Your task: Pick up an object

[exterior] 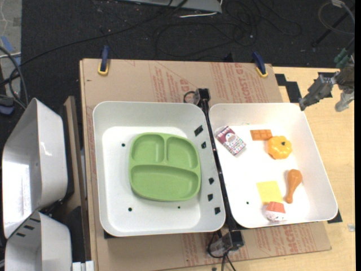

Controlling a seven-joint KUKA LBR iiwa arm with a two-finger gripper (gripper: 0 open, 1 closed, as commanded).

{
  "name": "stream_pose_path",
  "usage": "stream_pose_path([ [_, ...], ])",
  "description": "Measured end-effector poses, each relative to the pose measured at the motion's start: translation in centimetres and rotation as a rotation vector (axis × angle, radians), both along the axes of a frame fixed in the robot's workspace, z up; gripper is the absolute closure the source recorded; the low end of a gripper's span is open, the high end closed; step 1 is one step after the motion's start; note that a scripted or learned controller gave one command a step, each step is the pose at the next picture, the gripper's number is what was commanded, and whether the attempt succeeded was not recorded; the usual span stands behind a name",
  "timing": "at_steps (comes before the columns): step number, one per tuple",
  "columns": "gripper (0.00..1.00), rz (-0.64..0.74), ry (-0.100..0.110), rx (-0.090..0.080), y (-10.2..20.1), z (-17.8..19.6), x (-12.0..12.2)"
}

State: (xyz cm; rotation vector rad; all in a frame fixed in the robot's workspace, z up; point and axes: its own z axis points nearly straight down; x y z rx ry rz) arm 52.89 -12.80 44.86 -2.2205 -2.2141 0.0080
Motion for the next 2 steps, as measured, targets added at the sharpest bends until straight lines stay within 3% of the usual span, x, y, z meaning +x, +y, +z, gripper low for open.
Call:
stream_pose_path([
  [1, 0.00, 0.008, -0.019, -0.004, 1.1, 8.5, 5.2],
  [2, 0.00, 0.009, 0.006, 0.002, 5.2, -4.4, 5.7],
])
